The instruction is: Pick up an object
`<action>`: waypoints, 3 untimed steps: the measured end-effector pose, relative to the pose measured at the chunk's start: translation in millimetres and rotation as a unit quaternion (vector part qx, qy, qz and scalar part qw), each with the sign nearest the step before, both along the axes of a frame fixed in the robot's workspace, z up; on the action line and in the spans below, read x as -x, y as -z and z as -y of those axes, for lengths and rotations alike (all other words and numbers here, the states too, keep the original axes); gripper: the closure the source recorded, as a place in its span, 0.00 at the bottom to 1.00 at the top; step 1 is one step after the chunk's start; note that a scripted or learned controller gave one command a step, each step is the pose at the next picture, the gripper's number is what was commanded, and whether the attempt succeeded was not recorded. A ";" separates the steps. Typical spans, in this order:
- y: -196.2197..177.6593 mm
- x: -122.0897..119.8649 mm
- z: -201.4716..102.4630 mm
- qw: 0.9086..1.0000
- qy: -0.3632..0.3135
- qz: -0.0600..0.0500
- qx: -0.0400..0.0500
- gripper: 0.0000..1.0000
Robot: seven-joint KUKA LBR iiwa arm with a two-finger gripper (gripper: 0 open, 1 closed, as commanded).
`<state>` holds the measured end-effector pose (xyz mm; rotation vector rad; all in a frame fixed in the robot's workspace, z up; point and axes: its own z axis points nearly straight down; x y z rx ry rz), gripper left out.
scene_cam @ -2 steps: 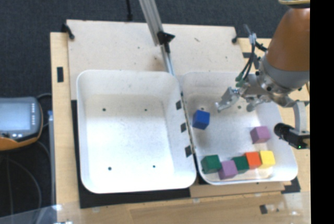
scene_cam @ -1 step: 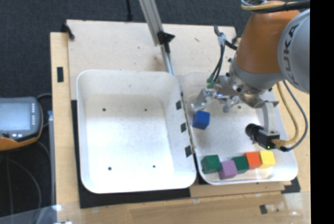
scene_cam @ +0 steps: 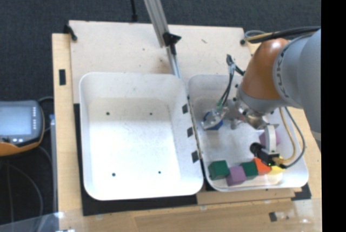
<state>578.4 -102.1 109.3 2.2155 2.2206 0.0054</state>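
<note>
No readable writing or logos anywhere here, at least nothing I can make out at this size.

The desk is pale, matte board with a light wood edge, sitting on dark carpet. Two shallow white bins with rounded corners sit side by side on it, smooth plastic by the look. The left bin shows a few tiny dark specks on its floor. The right bin has the arm reaching in from the right: glossy orange band, smooth grey shell, thin cables looping off the wrist.

The gripper is down inside the right bin near its middle, next to a small blue thing I can't identify. Can't tell whether it's open or closed, or whether it has hold of anything.

The pickable stuff is bunched along the near edge of the right bin: a dark green block, a purple block, a green cube, an orange piece and a yellow bit, all matte and mostly boxy, touching in a row.

A ribbed aluminium rail slants up from between the bins.
</note>
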 end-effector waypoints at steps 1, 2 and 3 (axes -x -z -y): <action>-7.9 0.8 1.8 1.000 0.006 -0.001 0.000 1.00; -7.5 0.8 1.6 1.000 0.007 0.000 0.000 0.00; -7.5 0.8 1.7 1.000 0.008 0.000 0.000 0.00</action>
